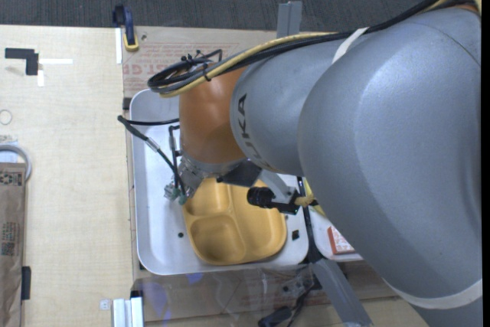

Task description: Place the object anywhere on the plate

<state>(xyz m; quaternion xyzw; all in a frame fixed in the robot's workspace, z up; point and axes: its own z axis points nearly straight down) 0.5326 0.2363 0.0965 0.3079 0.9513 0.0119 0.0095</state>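
Pale wooden bench point(69, 188) over dark carpet, shallow white bin point(153, 241) at centre. The yellow sectioned plastic plate point(233, 230) lies in that bin, right beneath the grey arm's point(367, 134) orange-banded wrist. Gripper's hidden, its state I cannot tell. "KUKA" runs along the arm.

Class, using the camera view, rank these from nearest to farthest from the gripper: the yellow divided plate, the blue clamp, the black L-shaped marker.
1. Yellow divided plate, right below the gripper.
2. Blue clamp, bench's top edge.
3. Black L-shaped marker, far upper left.
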